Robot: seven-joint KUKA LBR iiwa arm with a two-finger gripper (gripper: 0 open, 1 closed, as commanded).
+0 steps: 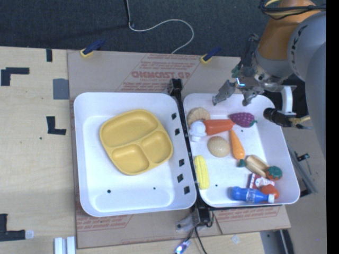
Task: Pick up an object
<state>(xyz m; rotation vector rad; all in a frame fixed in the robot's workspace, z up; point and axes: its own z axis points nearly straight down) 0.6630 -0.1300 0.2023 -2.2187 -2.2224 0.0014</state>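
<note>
My gripper (234,94) hangs over the far edge of the right bin (279,142), its two fingers spread open with nothing between them. Just below it lie purple grapes (242,119), a red-orange sausage-like piece (218,126) and a round bread roll (198,115). Further toward the front sit a beige potato (217,146), an orange carrot (238,145), a yellow corn cob (201,172), a hot dog (256,164) and a blue bottle (249,195).
The left bin (90,163) holds a yellow divided plate (136,141). A white ball-shaped piece (197,129) rests by the divider between the bins. A white cable (159,25) runs across the dark floor behind the bench.
</note>
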